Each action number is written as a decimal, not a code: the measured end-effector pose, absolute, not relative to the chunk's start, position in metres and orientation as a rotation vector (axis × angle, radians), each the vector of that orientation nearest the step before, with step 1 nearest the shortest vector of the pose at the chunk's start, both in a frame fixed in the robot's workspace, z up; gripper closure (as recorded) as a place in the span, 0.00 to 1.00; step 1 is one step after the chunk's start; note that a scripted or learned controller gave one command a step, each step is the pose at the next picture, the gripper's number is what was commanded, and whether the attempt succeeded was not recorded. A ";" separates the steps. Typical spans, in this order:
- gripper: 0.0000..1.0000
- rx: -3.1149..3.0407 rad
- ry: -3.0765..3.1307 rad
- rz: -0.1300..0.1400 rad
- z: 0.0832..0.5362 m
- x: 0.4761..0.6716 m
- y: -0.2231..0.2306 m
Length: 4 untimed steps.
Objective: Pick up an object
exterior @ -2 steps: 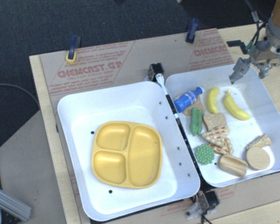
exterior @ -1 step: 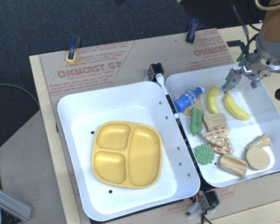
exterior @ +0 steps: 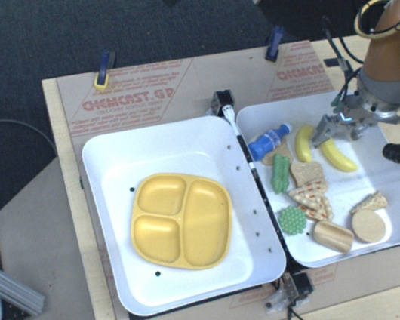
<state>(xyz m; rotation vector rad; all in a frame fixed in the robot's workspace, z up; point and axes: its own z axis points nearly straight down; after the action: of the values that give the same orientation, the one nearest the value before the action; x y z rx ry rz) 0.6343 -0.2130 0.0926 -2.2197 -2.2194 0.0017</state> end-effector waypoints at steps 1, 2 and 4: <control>0.00 -2.216 -2.221 -0.003 0.085 0.635 -0.211; 1.00 -2.218 -2.225 -0.002 0.096 0.636 -0.212; 1.00 -2.223 -2.227 -0.003 0.203 0.636 -0.214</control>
<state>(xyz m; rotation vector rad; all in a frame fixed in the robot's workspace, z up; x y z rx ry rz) 0.6357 -0.2138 0.2026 -2.2231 -2.2266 -0.0029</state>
